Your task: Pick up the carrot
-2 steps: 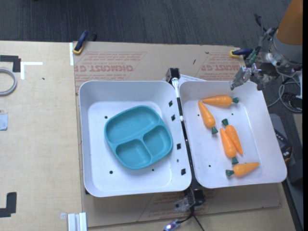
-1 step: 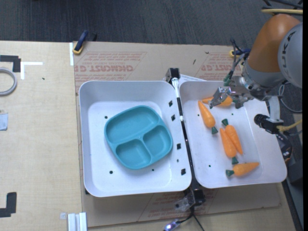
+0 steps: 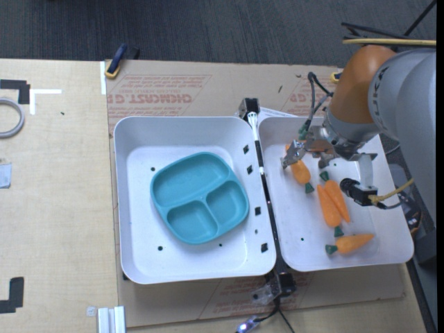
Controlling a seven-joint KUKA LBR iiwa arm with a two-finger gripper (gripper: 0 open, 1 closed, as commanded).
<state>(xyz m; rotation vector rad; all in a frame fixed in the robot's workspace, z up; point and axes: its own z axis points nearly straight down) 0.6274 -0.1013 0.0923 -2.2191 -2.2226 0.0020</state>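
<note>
Several orange carrots with green stubs lie in the right bin (image 3: 388, 255). A small carrot (image 3: 301, 173) rests near the bin's upper left. Two longer carrots (image 3: 332, 203) lie side by side at the middle, and another carrot (image 3: 351, 243) lies near the front edge. My gripper (image 3: 305, 161) hangs over the small carrot's upper end, open, with one finger on each side of it. The carrot still lies on the bin floor.
The left bin (image 3: 132, 186) holds a teal divided plate (image 3: 200, 197). A black clip divider (image 3: 258, 165) runs between the two bins. The arm's grey body and orange band (image 3: 364, 64) overhang the right bin's far right corner.
</note>
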